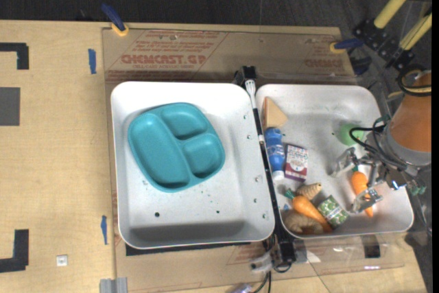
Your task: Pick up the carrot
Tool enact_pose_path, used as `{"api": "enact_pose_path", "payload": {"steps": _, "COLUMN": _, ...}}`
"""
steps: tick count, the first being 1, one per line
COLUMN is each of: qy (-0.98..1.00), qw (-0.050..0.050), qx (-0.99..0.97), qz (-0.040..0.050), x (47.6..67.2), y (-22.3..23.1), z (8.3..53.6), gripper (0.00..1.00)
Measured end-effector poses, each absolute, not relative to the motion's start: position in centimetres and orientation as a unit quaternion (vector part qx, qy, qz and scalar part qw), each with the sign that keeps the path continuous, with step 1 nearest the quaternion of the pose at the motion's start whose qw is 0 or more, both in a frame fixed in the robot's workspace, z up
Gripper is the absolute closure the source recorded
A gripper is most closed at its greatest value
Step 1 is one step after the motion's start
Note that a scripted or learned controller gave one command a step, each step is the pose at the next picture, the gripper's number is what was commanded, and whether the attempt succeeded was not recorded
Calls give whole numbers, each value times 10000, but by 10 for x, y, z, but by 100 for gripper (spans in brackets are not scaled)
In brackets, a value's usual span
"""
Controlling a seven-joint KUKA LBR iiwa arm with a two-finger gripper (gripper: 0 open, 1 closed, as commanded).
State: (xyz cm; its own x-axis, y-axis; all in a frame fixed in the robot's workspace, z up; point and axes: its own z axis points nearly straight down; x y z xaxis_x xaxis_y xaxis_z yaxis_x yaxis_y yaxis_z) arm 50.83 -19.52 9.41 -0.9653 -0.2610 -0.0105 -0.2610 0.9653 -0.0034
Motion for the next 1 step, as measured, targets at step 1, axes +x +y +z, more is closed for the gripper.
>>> {"api": "enact_pose_path", "payload": {"steps": 1, "qy": 9912, "qw": 85, "qx": -1323, "qz": -15, "x": 510, "y": -194, "z": 104, "gripper": 100}}
